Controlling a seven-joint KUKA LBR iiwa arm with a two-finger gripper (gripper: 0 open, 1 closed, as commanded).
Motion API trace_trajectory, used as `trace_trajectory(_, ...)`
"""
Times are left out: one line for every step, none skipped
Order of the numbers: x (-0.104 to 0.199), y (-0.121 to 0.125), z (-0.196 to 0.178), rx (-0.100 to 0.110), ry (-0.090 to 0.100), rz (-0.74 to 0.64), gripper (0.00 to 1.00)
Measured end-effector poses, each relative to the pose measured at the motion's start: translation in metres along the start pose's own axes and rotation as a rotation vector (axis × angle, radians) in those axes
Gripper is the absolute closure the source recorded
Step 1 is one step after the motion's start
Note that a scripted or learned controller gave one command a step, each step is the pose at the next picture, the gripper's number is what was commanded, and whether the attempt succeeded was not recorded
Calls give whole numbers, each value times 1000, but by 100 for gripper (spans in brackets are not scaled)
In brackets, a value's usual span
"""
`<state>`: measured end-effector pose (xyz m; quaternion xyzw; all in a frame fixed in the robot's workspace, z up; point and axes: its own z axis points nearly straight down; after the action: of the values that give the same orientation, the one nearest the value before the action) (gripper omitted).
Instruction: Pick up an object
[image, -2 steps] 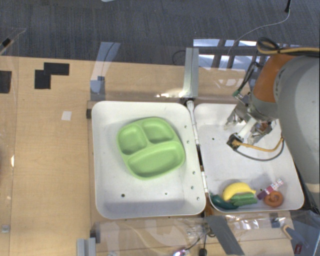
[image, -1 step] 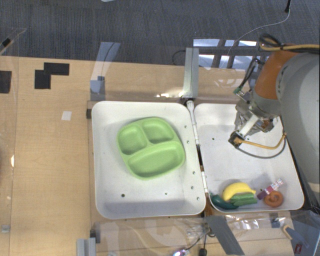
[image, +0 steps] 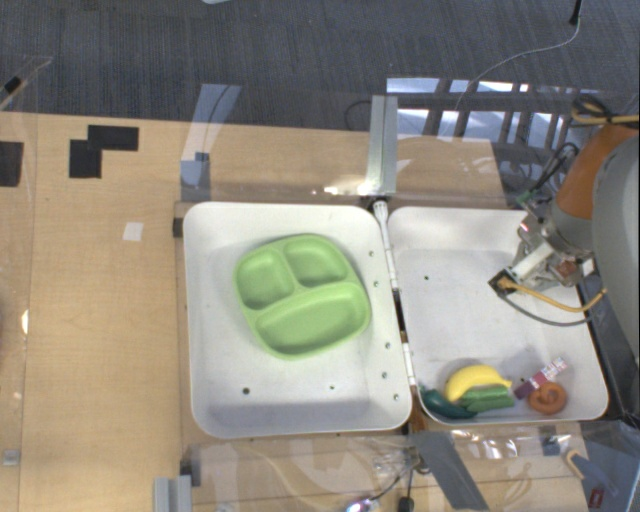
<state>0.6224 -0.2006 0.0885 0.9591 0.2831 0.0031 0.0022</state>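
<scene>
Left bin (image: 215, 400): one green divided plate (image: 302, 294), lying flat near the middle. Right bin (image: 450, 240): yellow banana (image: 476, 380) resting on a dark green vegetable (image: 470, 402), orange ring (image: 547, 398) and small pink item (image: 549, 374) just beside them, all along the near wall. Gripper (image: 540, 250): hung over the right bin's far right side, well apart from these items; whether it was open or closed could not be told.

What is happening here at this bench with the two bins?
A robot arm reaches in over the far right side of the right bin; nothing looks picked up yet. A banana, a green vegetable and a brown ring lie along that bin's near edge. A green plate sits in the left bin.
</scene>
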Motion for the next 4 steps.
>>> trace_trajectory(48,-58,-127,4,-2,166,100)
trace_trajectory(17,-146,-207,6,-2,-61,100)
trace_trajectory(35,-154,-315,4,0,-205,100)
trace_trajectory(77,-129,-348,3,-1,-319,100)
